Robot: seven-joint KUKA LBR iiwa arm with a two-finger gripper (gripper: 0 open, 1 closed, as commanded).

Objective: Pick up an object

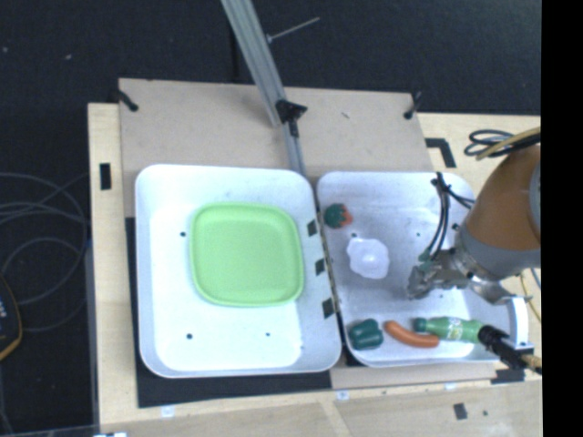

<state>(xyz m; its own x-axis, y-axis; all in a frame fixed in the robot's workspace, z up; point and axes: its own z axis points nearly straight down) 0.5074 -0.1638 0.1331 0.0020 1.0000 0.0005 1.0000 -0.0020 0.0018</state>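
My gripper [421, 283] hangs low over the right bin [392, 194], right of its middle, with bare bin floor under it. A clear plastic cup [368, 257] lies to its left. A small green and orange toy [336, 215] sits near the bin's left wall. Along the front wall lie a dark green block [365, 334], an orange carrot-like piece [410, 335] and a green bottle [448, 329], all just below the gripper. Nothing shows between the fingers.
The left bin [164, 244] holds a light green square plate [246, 253]. A grey metal rod [260, 57] slants down from the top to the gap between the bins. The arm's orange band [506, 212] covers the right bin's right edge.
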